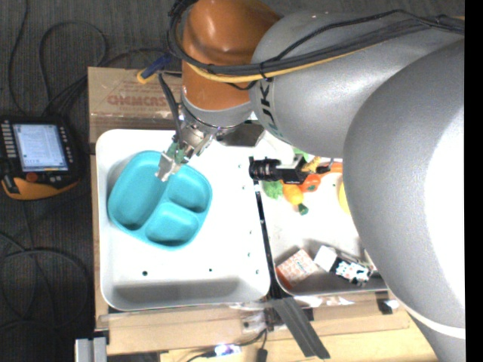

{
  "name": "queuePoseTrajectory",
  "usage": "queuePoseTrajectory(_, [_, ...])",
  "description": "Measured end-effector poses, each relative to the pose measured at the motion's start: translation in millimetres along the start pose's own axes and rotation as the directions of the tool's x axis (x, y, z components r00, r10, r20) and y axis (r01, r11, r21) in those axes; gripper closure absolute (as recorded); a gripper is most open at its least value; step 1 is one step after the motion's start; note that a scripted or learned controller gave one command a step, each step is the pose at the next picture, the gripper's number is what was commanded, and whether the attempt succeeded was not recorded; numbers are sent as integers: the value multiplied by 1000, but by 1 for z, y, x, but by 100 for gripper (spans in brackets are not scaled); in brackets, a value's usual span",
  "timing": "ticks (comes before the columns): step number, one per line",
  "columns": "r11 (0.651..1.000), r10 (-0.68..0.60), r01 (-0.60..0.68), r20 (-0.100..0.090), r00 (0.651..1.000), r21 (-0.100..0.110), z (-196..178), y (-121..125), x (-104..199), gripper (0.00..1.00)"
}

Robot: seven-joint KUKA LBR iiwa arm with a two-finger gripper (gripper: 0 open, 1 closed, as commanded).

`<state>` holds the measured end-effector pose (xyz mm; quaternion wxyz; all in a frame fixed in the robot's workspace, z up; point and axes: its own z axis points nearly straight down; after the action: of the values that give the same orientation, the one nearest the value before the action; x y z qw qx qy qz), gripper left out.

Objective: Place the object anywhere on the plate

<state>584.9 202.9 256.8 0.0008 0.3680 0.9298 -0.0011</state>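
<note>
Green sliver of an object (174,154), seemingly light and small, sits clamped in the end effector (170,164) over the plate (160,199) rim; best pinched across its narrow middle.

Bare white floor around the blue plate (158,200) in the left bin (226,277); clutter in the right bin (317,289).
</note>
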Motion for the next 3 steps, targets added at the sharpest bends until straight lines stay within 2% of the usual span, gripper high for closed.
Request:
queuePoseTrajectory(1, [998, -56, 56, -3, 998, 2, 45, -95, -8, 100])
queuePoseTrajectory(2, [990, -142, 142, 2, 990, -2, -7, -4, -51, 100])
queuePoseTrajectory(3, [986, -164, 164, -4, 986, 0, 62, 5, 41, 100])
